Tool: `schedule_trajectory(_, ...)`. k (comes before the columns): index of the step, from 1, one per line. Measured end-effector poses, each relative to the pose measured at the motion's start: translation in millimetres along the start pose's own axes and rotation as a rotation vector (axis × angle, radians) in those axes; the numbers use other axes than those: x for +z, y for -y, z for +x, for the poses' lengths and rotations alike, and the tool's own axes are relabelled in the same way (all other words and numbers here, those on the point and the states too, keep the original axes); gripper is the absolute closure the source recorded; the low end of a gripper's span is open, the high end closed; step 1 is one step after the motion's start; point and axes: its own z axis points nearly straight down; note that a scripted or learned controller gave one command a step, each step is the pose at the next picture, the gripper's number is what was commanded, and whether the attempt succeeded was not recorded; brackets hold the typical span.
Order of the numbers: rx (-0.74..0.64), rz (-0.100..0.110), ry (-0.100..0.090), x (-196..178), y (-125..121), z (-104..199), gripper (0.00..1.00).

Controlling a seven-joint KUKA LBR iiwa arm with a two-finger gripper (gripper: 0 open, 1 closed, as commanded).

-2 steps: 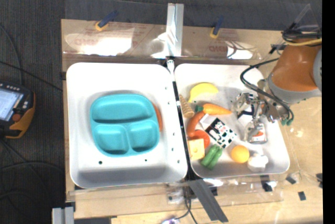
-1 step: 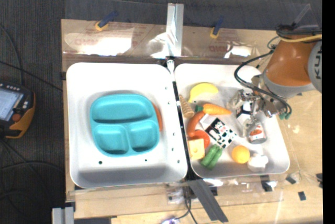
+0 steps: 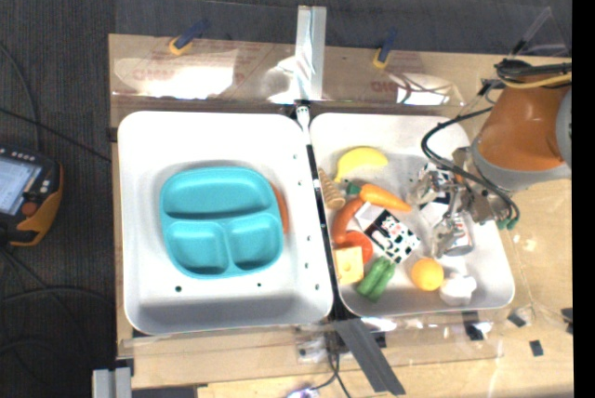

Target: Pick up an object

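The gripper (image 3: 449, 218) is hovering at three o'clock in the right bin (image 3: 493, 289), grip state unclear; next, descending onto the orange ball (image 3: 427, 274).

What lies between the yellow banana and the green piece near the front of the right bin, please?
In the camera view, between the banana and the green piece lie a carrot and a black-and-white patterned block.
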Motion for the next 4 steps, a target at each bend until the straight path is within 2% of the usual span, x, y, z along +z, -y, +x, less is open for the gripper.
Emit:
schedule_trajectory(1,-0.173,-0.005,-0.001,0.3,8.5,1.1,0.00)
schedule_trajectory(2,-0.339,-0.002,-0.001,-0.6,-99.0,7.3,0.00)
schedule_trajectory(3,-0.236,0.010,0.001,-1.5,-105.0,12.0,0.00)
schedule_trajectory(4,-0.117,0.007,0.007,-2.0,-108.5,31.0,0.00)
